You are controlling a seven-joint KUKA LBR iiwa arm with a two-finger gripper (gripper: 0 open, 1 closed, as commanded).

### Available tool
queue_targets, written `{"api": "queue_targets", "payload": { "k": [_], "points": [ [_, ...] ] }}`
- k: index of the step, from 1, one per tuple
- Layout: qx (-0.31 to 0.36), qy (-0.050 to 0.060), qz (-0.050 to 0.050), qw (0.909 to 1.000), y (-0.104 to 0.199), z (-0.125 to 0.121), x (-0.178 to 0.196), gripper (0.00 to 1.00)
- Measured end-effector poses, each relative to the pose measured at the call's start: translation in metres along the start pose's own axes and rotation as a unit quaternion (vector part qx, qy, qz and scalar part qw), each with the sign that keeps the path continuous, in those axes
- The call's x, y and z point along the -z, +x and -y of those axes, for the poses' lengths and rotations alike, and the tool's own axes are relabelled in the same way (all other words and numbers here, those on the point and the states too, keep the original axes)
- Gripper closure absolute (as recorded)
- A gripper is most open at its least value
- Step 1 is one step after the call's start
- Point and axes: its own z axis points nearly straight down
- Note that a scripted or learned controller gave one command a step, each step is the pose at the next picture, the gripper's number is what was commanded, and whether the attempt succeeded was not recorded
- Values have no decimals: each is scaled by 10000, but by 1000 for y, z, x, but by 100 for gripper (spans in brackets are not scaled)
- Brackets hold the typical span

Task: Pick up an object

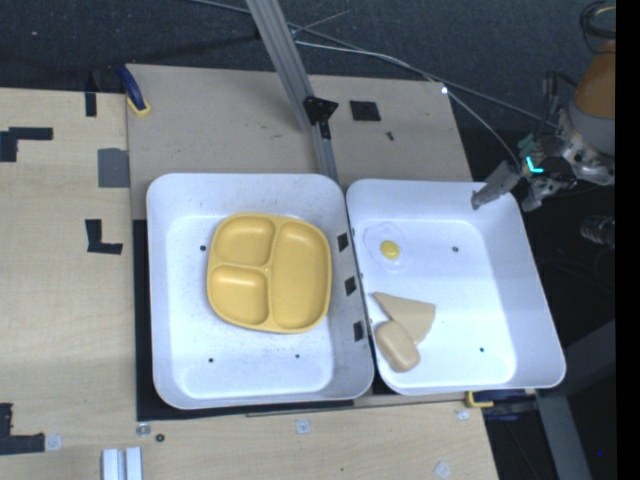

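The arm enters at the upper right of the camera view, with its orange band [600, 86] showing near the right edge below a grey ring-shaped joint. Below the band sits the pale grey wrist [588, 151], with a small teal light glowing on its left side. From the wrist the claw [512, 192] reaches down and to the left at a slant. Its two dark grey fingers [493, 186] are spread apart, one angled out farther left than the other, and nothing lies between them. The claw hangs free.
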Motion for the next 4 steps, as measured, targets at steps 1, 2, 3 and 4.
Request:
{"api": "queue_targets", "payload": {
  "k": [1,2,3,4],
  "points": [
    [2,-11,3,10000,0,-1,1,0],
    [5,10,4,10000,5,-4,-44,0],
    [-1,13,6,10000,-3,-3,-92,0],
    [1,15,1,10000,1,8,-147,0]
  ]
}}
